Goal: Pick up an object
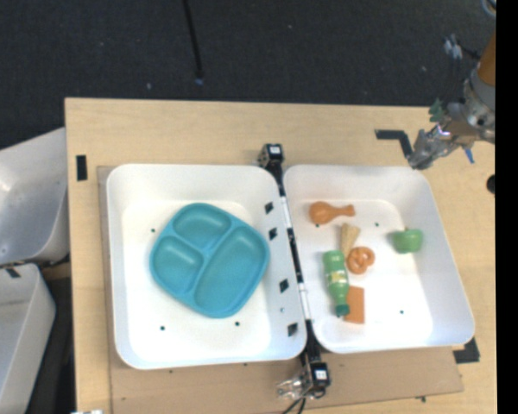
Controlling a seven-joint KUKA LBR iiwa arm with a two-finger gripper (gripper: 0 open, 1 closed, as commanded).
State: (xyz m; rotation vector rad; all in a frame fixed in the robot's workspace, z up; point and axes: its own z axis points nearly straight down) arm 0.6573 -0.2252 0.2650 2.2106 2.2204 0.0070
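While the gripper [432, 149] is hovering beyond the right bin [432, 317], whether clenched you cannot tell, you are choosing among 6 objects; the green cup [406, 241] is sitting apart, so descend squarely over it.

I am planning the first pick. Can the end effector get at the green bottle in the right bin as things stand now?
Probably yes. The green bottle lies uncovered in the right bin, open from above. A cone, an orange ring and an orange block crowd it.
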